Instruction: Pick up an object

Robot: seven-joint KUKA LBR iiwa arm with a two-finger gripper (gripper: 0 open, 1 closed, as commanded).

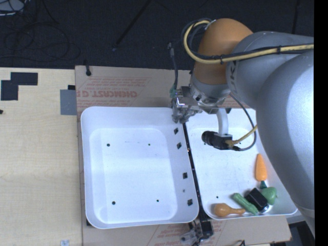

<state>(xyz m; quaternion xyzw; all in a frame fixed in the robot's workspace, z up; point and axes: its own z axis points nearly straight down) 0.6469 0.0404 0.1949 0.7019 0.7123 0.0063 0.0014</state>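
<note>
Camera view: grey arm reaches in from the right above the left bin and right bin. Its pincer hangs over the far end of their shared edge; whether it is open I cannot tell. Well apart from it, in the right bin's near right corner, lie an orange carrot, a green toy, a black block and an orange gourd.
</note>
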